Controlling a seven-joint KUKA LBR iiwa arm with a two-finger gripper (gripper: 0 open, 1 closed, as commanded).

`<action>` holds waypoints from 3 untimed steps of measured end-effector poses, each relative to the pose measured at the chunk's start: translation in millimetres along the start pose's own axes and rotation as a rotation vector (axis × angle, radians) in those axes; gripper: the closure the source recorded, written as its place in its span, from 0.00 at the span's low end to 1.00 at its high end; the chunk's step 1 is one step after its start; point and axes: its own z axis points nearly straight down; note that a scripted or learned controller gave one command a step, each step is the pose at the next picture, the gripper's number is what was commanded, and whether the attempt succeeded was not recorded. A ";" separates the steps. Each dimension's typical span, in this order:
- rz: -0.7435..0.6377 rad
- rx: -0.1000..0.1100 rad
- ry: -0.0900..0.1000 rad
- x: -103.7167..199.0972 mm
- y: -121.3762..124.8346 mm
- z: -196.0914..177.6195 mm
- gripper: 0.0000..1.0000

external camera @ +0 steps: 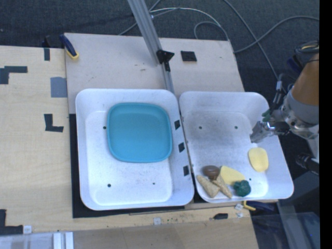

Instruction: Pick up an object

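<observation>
Gripper sits at the right edge of the frame, over the right bin; whether it is spread or pressed together cannot be told, and nothing is seen in it. Candidate objects lie lower right: a yellow piece just below the gripper, and a huddle of brown lump, yellow wedge, green item and tan sticks. The blue plate occupies the left bin.

Risk: the yellow piece lies close to the bin wall, so a descent may strike the rim or nudge the piece aside. The huddle invites a double or glancing grasp.
</observation>
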 end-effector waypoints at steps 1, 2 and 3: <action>0.000 -0.001 0.000 -2.0 3.7 -61.6 1.00; -0.004 0.004 0.002 50.3 19.0 -52.4 1.00; -0.004 0.005 0.002 105.2 25.7 -37.6 1.00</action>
